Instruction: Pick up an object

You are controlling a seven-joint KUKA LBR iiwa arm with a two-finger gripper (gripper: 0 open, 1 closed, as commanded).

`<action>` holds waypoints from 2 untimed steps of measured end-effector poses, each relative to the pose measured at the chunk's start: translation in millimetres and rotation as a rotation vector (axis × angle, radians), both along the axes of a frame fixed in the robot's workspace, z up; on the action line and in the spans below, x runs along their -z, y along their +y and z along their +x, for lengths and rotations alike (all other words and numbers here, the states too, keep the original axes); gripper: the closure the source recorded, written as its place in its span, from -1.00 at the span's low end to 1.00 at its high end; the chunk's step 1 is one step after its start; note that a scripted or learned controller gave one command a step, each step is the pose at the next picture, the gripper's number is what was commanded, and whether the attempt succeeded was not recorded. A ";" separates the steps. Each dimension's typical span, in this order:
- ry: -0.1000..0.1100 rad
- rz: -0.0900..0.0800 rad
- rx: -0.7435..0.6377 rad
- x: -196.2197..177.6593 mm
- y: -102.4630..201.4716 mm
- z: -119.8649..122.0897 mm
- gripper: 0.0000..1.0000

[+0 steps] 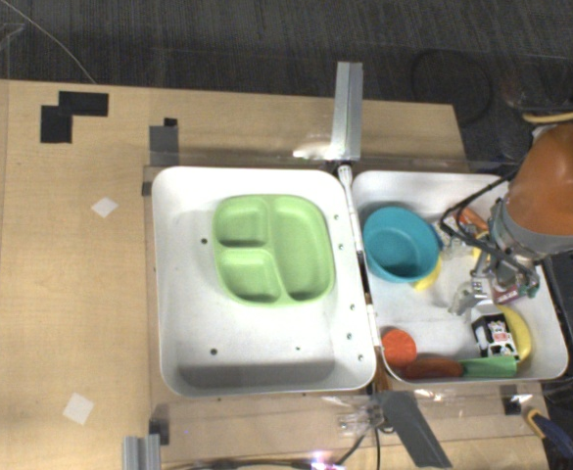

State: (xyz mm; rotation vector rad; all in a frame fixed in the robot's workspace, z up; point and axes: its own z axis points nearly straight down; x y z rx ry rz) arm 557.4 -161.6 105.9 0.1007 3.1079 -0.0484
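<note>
Pale wood makes up the surface (61, 292), with dark carpet beyond its far edge and a few black square marks near its far left corner. Two shallow white bins sit on it side by side, touching along a shared middle edge.

Inside the left bin (183, 292) lies one green plate (271, 248), divided into three compartments, resting flat toward the far half of the bin.

Several small things share the right bin (550, 360). One blue bowl (401, 244) stands upright in the far left part, close to the dividing edge. One yellow banana (523, 338) lies near the front right corner, and a small black-and-white box (497, 334) rests just beside or on it; the box carries printing, but it is too small to read. One green bar-shaped piece (489, 366) lies along the front wall. Left of it is one dark red elongated piece (431, 367), and touching that, one round orange piece (398, 344). A small yellow bit (425, 282) peeks out at the bowl's near right rim.

From the right the grey arm with its orange band (560, 189) comes in over the right bin. Its claw (477, 292) hangs between the bowl and the banana, above bare bin floor; whether it is released or clenched cannot be told, and nothing is seen gripped in it.
</note>
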 end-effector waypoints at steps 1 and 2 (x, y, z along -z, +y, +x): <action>-0.011 -0.001 0.026 5.0 13.5 57.7 -1.00; 0.017 0.031 0.121 16.5 -13.9 6.5 -1.00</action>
